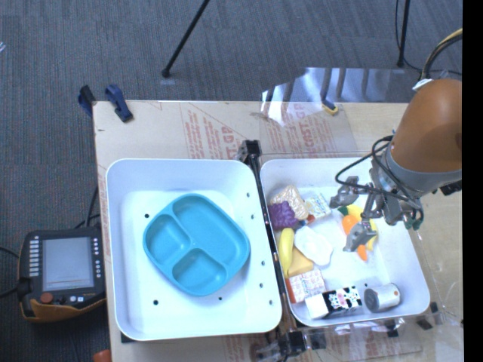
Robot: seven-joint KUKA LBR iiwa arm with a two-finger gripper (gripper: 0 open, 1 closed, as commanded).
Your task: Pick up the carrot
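The hand (365, 228) hangs low over the right bin (411, 277), at centre right of the frame. Its grip state I cannot tell. The carrot (350, 222) lies just beside it.

You are looking at two bins sitting side by side on the bench: the left bin (121, 202) is holding a divided plate (196, 243) near its middle. The right bin (419, 277) is holding a banana (286, 246) along its left wall, a can (382, 297) lying at its near right corner, and the carrot (350, 225) lying right of centre, under the gripper (361, 236).
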